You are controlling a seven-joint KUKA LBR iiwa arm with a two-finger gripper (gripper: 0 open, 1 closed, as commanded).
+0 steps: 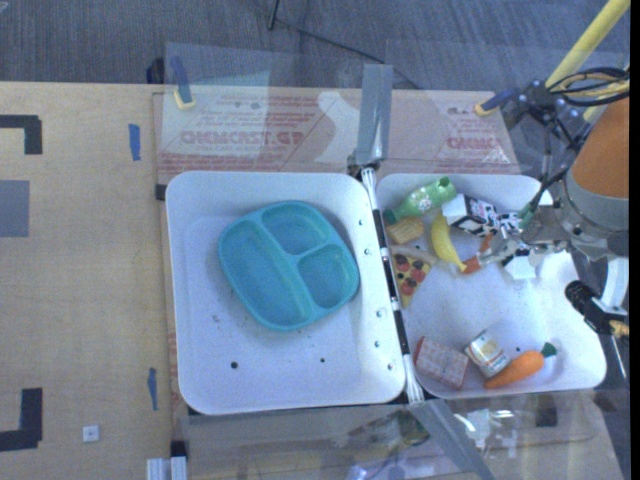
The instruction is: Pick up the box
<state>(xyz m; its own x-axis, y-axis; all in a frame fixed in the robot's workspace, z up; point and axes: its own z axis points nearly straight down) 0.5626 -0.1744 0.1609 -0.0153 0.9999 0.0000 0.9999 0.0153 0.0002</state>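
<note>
The box sits near the front of the right bin, small and tilted, pale with a dark panel. A carrot lies right against it on the right, and a pink block is just to its left. Further back there's a banana, a pizza slice and a green bottle. The gripper hangs over the bin's back right area, well apart from the box; I cannot tell whether it is open or closed. In the left bin, a blue plate.
</note>
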